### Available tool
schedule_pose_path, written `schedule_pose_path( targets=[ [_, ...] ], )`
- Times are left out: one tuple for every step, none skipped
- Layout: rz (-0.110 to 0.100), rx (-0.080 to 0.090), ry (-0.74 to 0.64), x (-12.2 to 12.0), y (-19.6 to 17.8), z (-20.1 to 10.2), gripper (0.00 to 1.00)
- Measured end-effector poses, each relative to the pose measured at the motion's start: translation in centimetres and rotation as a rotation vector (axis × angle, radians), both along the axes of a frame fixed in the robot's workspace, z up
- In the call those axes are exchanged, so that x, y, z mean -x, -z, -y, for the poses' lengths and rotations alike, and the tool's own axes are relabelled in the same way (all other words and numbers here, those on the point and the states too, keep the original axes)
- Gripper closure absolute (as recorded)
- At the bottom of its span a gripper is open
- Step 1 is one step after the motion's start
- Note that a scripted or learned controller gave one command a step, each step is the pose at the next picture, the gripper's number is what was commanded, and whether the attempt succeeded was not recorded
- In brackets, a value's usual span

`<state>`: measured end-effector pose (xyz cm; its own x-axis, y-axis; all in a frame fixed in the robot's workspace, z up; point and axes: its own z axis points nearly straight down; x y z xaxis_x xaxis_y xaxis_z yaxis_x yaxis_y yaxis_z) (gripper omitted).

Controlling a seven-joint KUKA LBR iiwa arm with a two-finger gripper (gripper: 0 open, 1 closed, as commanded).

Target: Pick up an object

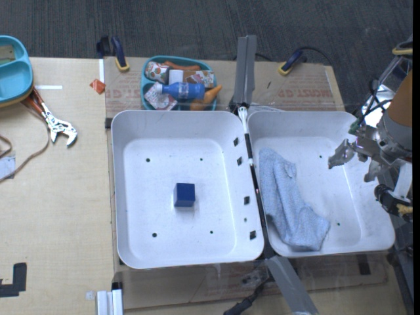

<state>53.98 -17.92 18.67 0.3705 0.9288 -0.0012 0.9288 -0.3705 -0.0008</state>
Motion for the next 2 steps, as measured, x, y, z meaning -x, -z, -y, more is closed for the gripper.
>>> schedule_pose_path(
  targets=[
    [0.002,-0.001,0.103,1.2,9.4,-6.7,0.00],
    [0.001,0.001,0.025,-3.1,3.6,1.9,0.00]
  ],
)
